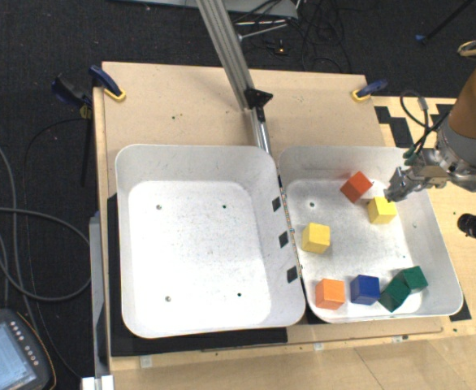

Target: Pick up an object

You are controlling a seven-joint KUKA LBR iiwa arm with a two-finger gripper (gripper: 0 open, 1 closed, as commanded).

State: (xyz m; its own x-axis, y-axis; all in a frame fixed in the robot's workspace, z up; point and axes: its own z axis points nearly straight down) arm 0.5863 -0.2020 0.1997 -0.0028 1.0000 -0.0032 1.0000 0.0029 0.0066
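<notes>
The right white bin [433, 242] holds several blocks. An orange block [356, 187] lies near its far side, with a yellow block [381, 210] just right of it. Another yellow block [316, 237] sits near the bin's left wall. Along the near edge lie an orange block [330, 292], a blue block [365, 289] and two green blocks [404, 287]. My gripper [402, 187] hangs low at the bin's right side, just above and right of the yellow block beside the orange one. Nothing shows between its fingers.
The left white bin [140, 177] stands beside the right one. A metal pole [230, 55] slants down from the top to the gap between the bins. Clamps [108, 84] grip the bench's far corners. Cables lie on the floor at left.
</notes>
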